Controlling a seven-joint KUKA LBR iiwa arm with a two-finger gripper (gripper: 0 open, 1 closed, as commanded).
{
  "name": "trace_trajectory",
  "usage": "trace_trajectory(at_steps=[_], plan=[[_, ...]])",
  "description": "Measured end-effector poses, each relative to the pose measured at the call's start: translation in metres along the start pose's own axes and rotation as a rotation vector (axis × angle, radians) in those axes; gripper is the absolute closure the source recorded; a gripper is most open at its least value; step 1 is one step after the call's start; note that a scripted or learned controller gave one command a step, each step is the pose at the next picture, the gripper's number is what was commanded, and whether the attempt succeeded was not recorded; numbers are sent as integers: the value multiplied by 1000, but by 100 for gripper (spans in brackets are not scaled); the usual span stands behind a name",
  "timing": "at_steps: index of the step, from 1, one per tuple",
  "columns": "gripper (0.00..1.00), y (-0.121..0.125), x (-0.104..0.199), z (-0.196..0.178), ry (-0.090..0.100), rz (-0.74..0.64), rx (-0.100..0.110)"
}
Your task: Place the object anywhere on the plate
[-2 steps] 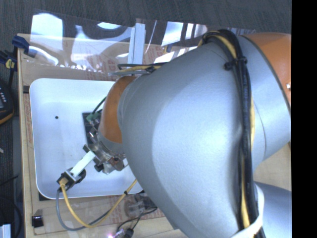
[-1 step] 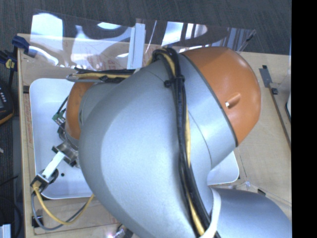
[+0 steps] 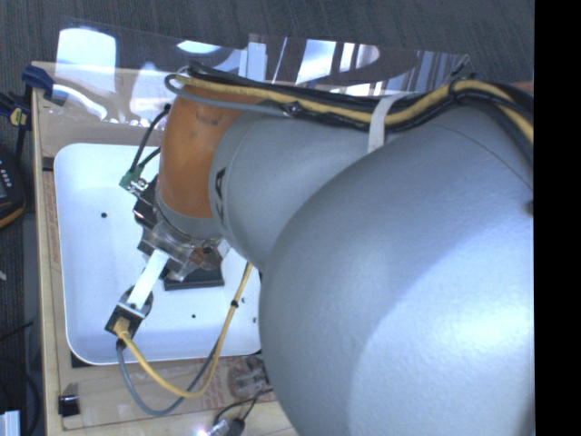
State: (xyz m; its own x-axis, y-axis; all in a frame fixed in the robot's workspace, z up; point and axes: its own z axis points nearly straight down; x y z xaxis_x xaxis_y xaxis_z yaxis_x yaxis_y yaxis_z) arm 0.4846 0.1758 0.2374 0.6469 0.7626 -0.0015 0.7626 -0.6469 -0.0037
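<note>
The arm (image 3: 381,243) hides the object and plate, so handling and grip point stay unjudged; the gripper's (image 3: 186,262) state I cannot tell, over the bin (image 3: 91,243)

Object and plate hidden under arm

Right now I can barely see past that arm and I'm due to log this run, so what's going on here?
The grey arm reaches in from the right and blocks most of the bench. Its orange band and wrist hang over the white bin on the left, with the pincer low above the bin floor. Whether it holds anything cannot be told. Yellow cable trails over the bin's near edge.
</note>
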Motion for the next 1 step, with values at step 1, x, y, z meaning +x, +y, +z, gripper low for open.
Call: trace_trajectory(at_steps=[1], plan=[[100,-36,27,-130,1,-652,-2]])
